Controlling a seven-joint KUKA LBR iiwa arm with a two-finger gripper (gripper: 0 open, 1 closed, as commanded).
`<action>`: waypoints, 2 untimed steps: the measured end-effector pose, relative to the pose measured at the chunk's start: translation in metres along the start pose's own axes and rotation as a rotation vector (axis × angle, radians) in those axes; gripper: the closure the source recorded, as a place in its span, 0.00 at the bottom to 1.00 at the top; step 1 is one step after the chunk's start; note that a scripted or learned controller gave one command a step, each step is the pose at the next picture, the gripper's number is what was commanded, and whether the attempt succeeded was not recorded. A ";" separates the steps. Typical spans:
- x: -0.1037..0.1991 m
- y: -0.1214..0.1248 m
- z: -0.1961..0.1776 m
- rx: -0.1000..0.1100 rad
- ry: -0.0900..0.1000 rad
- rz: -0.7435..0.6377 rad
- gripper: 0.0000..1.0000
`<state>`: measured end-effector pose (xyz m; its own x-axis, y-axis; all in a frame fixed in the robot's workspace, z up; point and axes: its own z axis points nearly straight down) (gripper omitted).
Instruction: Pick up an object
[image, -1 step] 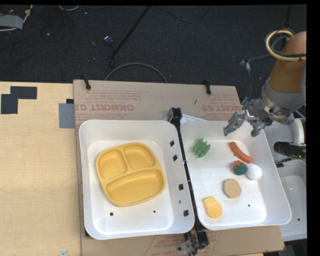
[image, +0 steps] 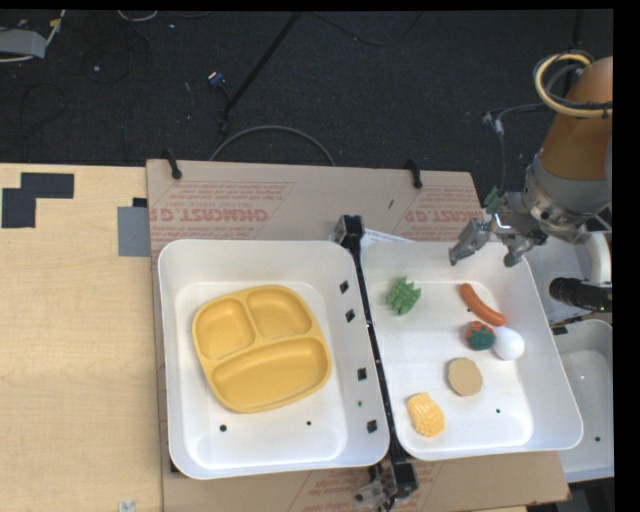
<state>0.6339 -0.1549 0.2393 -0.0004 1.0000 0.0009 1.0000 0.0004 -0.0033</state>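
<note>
My gripper (image: 492, 247) hangs open above the far edge of the right bin (image: 540, 420), with nothing between its fingers. Below it in that bin lie an orange-red sausage (image: 481, 304), a small red and teal toy (image: 480, 337), a white egg-like ball (image: 509, 344), a green leafy piece (image: 403, 296), a round tan cookie (image: 464, 377) and a yellow corn cob (image: 426, 414). The sausage is the nearest, just below and slightly left of the fingertips.
The left bin (image: 190, 440) holds a yellow divided plate (image: 262, 346). A black divider (image: 364, 330) runs between the bins. The arm's orange and grey wrist (image: 572, 150) stands at the upper right. A light wooden surface (image: 70, 350) lies to the left.
</note>
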 end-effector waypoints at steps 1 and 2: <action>-0.005 0.004 0.045 0.001 -0.001 0.000 0.00; -0.001 -0.004 0.092 0.002 0.000 0.000 0.00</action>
<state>0.6293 -0.1561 0.1476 -0.0003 1.0000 0.0010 1.0000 0.0003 -0.0055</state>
